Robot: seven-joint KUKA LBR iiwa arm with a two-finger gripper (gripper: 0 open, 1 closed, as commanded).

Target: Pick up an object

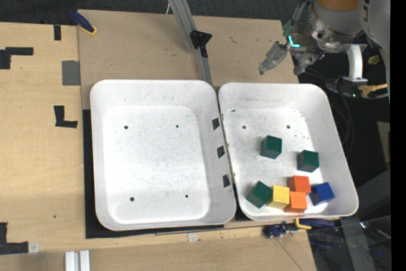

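On the bench's left half, the left shallow white plastic bin (104,155) shows a speckled floor with four small dark dots. Beside it, touching along the shared edge, the right shallow white plastic bin (330,117) carries all the small cubes. Nearest that bin's front edge, a dark green cube (259,193) touches a yellow cube (280,194). Further back, toward the bin's centre, a second dark green cube (271,146) stands alone. Two orange cubes sit right of the yellow one: the front orange cube (297,200) touches it, and the rear orange cube (299,184) lies just behind. A third dark green cube (308,160) stands nearer the right wall. A blue cube (322,192) occupies the front right corner area, beside the orange pair.

Beyond the right bin's rear edge, the grey two-finger gripper (279,60) hangs above the bench, fingers spread apart, nothing between them.
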